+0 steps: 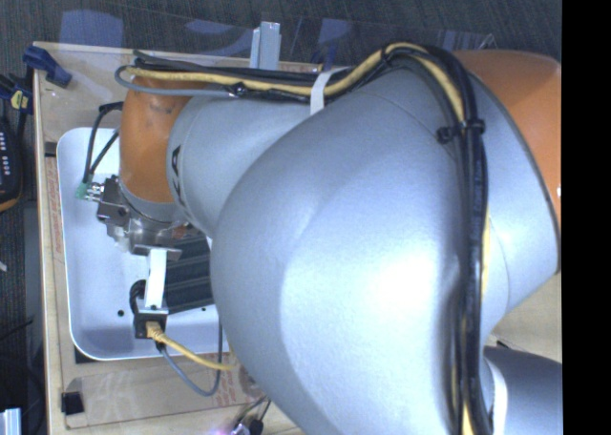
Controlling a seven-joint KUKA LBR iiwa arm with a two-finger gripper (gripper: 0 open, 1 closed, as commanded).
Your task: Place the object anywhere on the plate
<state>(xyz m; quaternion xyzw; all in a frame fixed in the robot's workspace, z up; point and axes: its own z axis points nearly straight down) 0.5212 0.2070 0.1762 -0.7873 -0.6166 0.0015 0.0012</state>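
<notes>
1. Tabletop [124, 387]: pale wood, seen along the left border and the near strip. A blue clamp [43, 63] sits at its far left corner and a small black block [71, 402] at its near left corner.

2. Left bin [69, 233]: shallow and white. Its left wall and near corner are in sight.

3. End effector [134, 221]: low inside the left bin, beneath the orange band [143, 142]. Whether it is open or closed cannot be told, as the wrist covers it from above.

4. Dark ribbed shape [186, 276]: just right of the end effector and half under the arm. What it is cannot be told.

5. Arm [382, 261]: grey and bulky, it covers the middle of the bin and all that lies to the right.

6. Object and plate: hidden by the arm, so their places cannot be told.

Step in hand, as judged: a low reach into the left bin, either to pick the object up or to set it down. Which of the two is unclear.

Next move calls for a straight lift clear of the bin wall, which would show what, if anything, is carried.

In the way: the bin's left and near walls stand close to the end effector, and the dark ribbed shape is right beside it.
</notes>
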